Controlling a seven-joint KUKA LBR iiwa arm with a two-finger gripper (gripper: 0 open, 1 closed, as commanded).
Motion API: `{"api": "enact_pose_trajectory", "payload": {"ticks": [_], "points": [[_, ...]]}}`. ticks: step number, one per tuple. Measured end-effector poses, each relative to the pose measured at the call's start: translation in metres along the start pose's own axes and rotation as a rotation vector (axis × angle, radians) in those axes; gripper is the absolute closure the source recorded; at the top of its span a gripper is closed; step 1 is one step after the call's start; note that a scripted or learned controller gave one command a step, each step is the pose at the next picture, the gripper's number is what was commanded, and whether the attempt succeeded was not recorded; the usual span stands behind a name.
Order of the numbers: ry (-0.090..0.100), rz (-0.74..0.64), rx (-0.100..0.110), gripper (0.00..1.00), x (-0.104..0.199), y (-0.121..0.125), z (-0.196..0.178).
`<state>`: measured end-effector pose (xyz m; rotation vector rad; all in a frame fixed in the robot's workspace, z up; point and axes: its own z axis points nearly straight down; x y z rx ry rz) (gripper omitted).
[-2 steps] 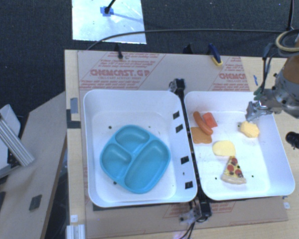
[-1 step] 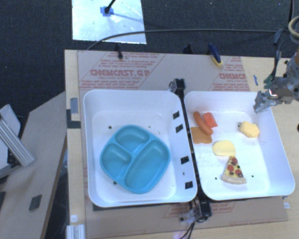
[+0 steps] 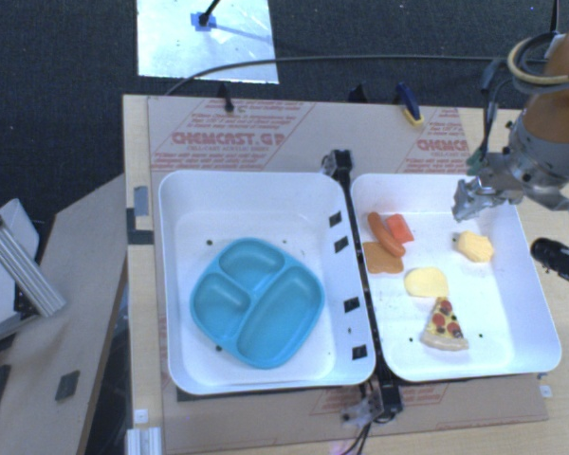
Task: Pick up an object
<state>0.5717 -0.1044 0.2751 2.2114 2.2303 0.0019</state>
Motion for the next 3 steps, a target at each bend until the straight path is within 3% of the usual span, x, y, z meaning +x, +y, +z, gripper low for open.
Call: {"api": "enact_pose_trajectory", "payload": {"ticks": [3], "points": [[0.003,-0.003,0.002,1.0,0.172,-0.034,0.037]]}}
